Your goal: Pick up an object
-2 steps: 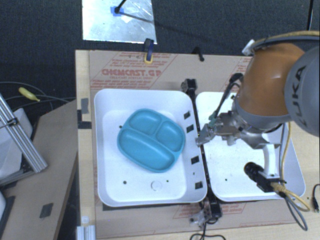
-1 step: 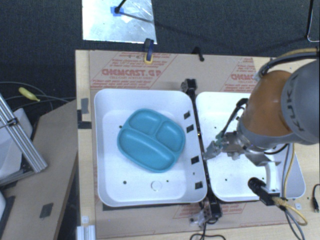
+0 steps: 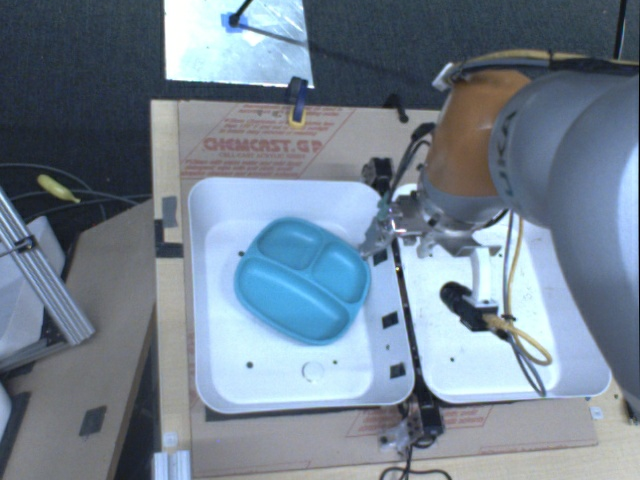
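A blue divided plate (image 3: 300,283) lies flat about the middle of the left white bin (image 3: 300,396). Its long axis seems to run from the bin's left wall toward the wall shared with the right bin (image 3: 570,368), though the slanted view makes this uncertain. Just past the plate's far corner on that shared side hangs the claw (image 3: 383,233). Whether it is apart or together cannot be told. From the claw, the plate lies toward the left bin's near left corner.

A robotics lab: a grey KUKA arm (image 3: 560,138) over two white bins (image 3: 213,298) on a cardboard-covered table (image 3: 260,143), aluminium framing (image 3: 45,283) and cables (image 3: 100,200) alongside.
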`<state>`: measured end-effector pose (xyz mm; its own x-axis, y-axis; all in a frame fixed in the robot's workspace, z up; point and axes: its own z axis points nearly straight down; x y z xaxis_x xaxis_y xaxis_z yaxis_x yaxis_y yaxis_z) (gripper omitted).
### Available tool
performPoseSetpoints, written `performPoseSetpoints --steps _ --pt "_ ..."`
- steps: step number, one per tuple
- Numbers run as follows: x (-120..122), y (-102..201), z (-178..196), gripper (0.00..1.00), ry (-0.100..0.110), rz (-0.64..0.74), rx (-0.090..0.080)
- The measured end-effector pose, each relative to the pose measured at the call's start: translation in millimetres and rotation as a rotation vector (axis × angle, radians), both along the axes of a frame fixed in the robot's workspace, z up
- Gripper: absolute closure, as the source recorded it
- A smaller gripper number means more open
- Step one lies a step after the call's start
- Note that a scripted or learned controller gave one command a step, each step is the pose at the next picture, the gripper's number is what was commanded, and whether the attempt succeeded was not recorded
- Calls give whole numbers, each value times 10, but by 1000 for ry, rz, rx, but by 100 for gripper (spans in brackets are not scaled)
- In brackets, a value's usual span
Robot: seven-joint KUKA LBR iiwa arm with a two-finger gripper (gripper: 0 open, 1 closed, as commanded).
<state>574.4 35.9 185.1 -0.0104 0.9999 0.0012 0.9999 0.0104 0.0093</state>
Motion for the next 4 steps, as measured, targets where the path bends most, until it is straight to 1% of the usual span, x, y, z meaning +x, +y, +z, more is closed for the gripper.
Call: performPoseSetpoints --steps 1,2,3,4 --pt "298 217 2287 0 -13 -3 1" --pt "-529 1389 1605 0 18 7 2" --pt "-82 1596 2072 0 0 -4 2" --pt "-829 1894 3071 0 0 1 7"
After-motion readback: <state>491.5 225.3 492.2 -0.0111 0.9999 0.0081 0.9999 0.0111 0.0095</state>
